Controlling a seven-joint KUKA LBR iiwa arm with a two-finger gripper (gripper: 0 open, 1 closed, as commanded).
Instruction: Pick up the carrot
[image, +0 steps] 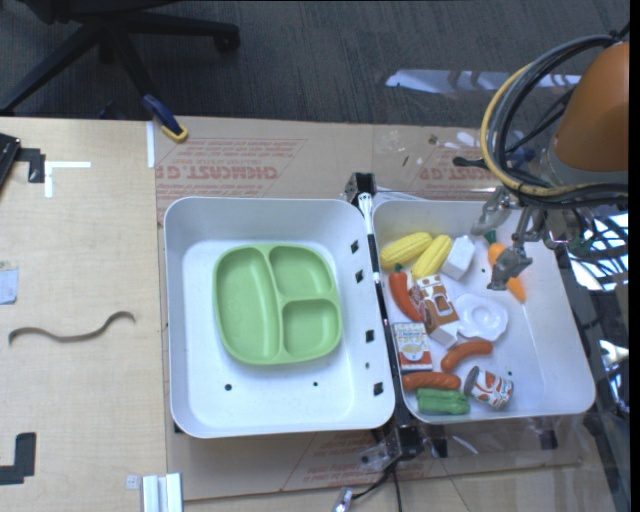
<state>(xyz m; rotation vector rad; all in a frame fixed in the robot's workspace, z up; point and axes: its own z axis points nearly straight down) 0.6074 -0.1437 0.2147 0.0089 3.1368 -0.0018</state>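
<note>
— What is held in the two bins?

— In the left bin (190, 330) a green tray (279, 302) with three compartments is seen, lying flat near the middle. The right bin (560, 370) is crowded: two yellow corn cobs (415, 248) are laid side by side at its far left corner, with a small white block (458, 257) just beside them. Below these a red pepper (400, 295) is set along the left wall, next to an orange-and-white carton (434, 303). A white round lid (484, 320) is placed near the middle. Toward the near edge a small printed box (412, 347), two sausages (466, 351), a green vegetable (442, 402) and a tipped can (490, 388) are gathered.

— And the carrot?

— The carrot (514, 287) is found in the right bin, toward its far right part, well apart from the pile at the near edge. An orange piece is seen just at the gripper (510, 260), which is lowered over that spot from the right.

— Is it gripped?

— That cannot be told; the fingertips are blurred against the carrot — the orange may be touched by them, but a grasp is not shown.
</note>
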